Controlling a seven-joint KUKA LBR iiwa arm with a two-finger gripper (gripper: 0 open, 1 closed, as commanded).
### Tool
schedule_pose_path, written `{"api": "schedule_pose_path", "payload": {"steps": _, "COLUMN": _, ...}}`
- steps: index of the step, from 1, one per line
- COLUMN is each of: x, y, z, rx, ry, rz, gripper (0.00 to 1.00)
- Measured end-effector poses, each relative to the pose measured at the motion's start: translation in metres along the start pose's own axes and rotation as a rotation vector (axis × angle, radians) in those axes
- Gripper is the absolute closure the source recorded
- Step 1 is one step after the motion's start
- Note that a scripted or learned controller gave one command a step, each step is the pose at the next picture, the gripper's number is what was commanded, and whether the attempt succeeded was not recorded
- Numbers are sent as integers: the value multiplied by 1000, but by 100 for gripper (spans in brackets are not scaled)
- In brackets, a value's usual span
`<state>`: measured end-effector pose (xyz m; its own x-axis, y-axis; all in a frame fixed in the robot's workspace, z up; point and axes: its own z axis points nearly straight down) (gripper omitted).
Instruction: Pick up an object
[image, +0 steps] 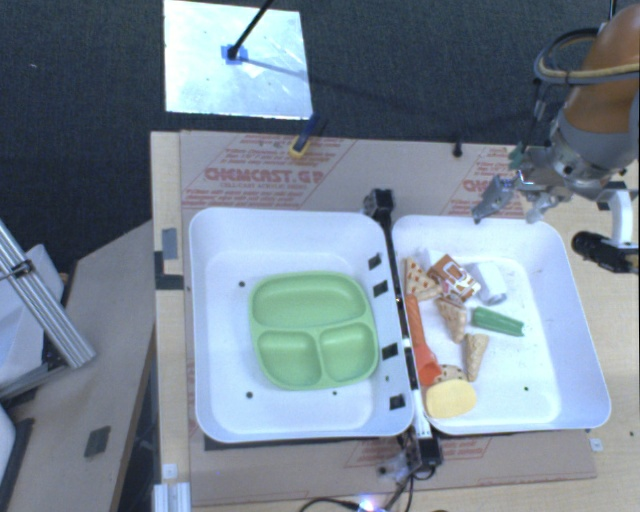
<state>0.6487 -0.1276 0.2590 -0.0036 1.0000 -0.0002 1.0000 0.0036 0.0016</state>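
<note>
Judging by their look, the pieces in the right bin (580, 385) are small toy foods of moulded plastic: light, stiff, smooth enough to slip, and unlikely to break if dropped. The green stick (498, 322) lies a little apart from the rest toward the bin's right side, and its narrow, straight body would suit a pinch across its short width. The orange carrot (420, 340) lies lengthwise against the divider at the bin's left wall, so that wall may crowd one finger. The yellow disc (451, 400) at the near end lies flat and would probably be hard to get fingers around. The two cones (465, 340), the waffle piece (418, 279), the red-and-white packet (453, 279) and the white cylinder (491, 281) crowd together in the middle and far part, touching or nearly so, which makes a clean hold harder there. The left bin (215, 330) holds one green divided tray (310, 330) with three compartments, nothing in them. The tool (513, 197) hangs above the far rim of the right bin, clear of all the toys; its two fingers appear spread apart with nothing between them. Both bins sit on a cardboard sheet (260, 175) on the worktop (110, 300).
</note>
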Motion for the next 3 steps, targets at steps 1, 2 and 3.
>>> {"api": "schedule_pose_path", "payload": {"steps": 1, "x": -1, "y": 5, "z": 42, "rx": 1, "ry": -1, "rz": 1, "gripper": 0}}
{"api": "schedule_pose_path", "payload": {"steps": 2, "x": 6, "y": 7, "z": 101, "rx": 2, "ry": 0, "rz": -2, "gripper": 0}}
{"api": "schedule_pose_path", "payload": {"steps": 3, "x": 10, "y": 18, "z": 150, "rx": -1, "ry": 2, "rz": -3, "gripper": 0}}
